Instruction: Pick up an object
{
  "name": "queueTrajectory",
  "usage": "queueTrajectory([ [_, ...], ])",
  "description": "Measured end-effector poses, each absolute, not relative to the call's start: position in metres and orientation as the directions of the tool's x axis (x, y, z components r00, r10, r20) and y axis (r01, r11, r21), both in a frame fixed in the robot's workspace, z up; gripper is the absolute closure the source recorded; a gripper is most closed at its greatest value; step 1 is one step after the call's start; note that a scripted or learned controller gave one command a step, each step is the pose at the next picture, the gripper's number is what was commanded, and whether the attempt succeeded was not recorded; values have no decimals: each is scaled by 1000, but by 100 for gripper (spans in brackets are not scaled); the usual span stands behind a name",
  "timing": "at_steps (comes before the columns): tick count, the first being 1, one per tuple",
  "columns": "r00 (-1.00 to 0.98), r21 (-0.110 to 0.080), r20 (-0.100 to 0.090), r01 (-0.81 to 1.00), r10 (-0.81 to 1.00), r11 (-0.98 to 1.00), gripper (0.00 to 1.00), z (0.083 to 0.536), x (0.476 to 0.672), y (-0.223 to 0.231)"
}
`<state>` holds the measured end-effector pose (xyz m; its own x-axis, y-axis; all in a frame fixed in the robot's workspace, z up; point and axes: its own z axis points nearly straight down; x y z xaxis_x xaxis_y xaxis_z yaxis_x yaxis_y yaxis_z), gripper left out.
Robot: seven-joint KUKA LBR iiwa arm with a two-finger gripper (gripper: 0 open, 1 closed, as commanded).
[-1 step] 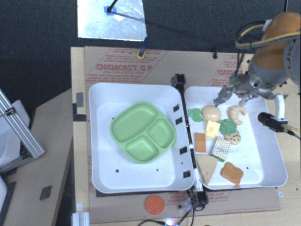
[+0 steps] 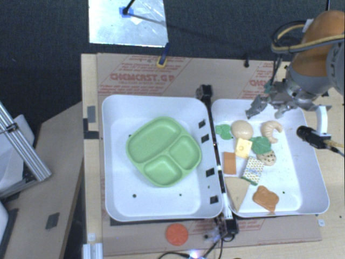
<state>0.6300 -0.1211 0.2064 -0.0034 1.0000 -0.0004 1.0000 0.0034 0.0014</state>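
Note:
The right bin (image 2: 310, 185) holds several toy foods. Among them are a beige bun (image 2: 242, 128), a croissant (image 2: 272, 129), a green leaf (image 2: 223, 131), a yellow cheese block (image 2: 243, 147), a cookie (image 2: 266, 157), an orange cracker (image 2: 229, 163), a patterned packet (image 2: 253, 171), a tan wedge (image 2: 237, 190) and a brown toast piece (image 2: 265, 198). My gripper (image 2: 268, 109) hangs over the bin's far edge, just above the bun and croissant. It is open, with nothing between its fingers.
In the left bin (image 2: 116, 198) lies a green divided plate (image 2: 163, 151). Black clips (image 2: 207, 139) run along the wall between the bins. An orange disc (image 2: 177, 233) sits on the bench in front. A silver sheet (image 2: 128, 15) lies beyond the bins.

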Motion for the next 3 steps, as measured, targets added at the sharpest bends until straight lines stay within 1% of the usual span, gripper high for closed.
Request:
queueTrajectory([
  [2, -1, -3, 0, 1000, 1000, 1, 0, 89, 637, -135],
  [3, -2, 1, -1, 1000, 1000, 2, 0, 85, 638, -135],
])
